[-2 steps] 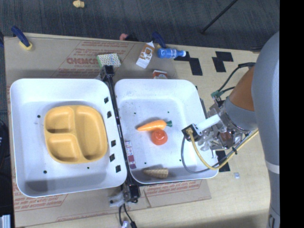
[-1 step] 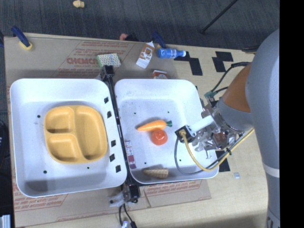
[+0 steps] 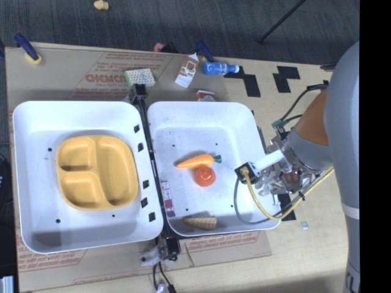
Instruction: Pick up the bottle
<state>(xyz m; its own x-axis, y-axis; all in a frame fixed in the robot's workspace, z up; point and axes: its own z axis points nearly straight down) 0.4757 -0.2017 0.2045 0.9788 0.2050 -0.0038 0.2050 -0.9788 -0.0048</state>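
The bottle [image 3: 219, 68] is small and blue with a clear neck. It lies on its side on the cardboard behind the right bin [image 3: 244, 112], outside both bins. My gripper [image 3: 267, 183] hangs low over the right bin's right rim, with a yellow cable looping beneath it. It is far from the bottle, nearer the front of the bench. I see nothing held in it.
In the right bin lie a carrot [image 3: 197, 160], a red tomato [image 3: 204, 176] and a tan bread piece [image 3: 201, 223]. The left bin [image 3: 24, 163] holds a yellow divided plate [image 3: 98, 171]. A small carton [image 3: 187, 72] and a green sponge [image 3: 140, 76] lie near the bottle.
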